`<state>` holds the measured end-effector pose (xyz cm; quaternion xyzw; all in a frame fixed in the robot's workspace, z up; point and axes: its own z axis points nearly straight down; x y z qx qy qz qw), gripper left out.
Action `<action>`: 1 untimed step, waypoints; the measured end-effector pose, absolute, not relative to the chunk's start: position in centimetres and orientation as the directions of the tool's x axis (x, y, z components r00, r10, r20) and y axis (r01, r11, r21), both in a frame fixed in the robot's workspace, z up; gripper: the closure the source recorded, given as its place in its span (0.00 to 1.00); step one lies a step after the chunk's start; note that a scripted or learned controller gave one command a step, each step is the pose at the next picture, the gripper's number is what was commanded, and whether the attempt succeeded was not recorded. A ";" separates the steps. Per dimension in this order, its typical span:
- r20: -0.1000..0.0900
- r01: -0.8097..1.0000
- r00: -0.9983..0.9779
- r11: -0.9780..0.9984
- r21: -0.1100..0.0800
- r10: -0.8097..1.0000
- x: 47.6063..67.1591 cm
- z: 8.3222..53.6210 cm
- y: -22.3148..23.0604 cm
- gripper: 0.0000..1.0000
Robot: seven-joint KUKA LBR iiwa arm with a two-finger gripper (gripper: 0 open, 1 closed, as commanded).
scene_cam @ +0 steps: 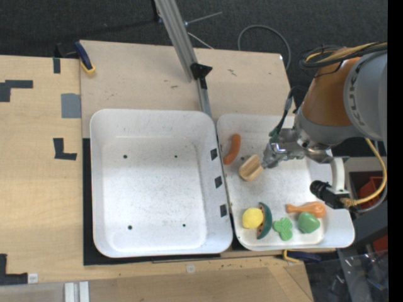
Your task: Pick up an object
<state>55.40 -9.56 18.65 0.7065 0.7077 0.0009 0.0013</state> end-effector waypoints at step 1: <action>0.000 1.000 -0.002 0.002 0.003 1.000 55.5 22.8 -9.5 1.00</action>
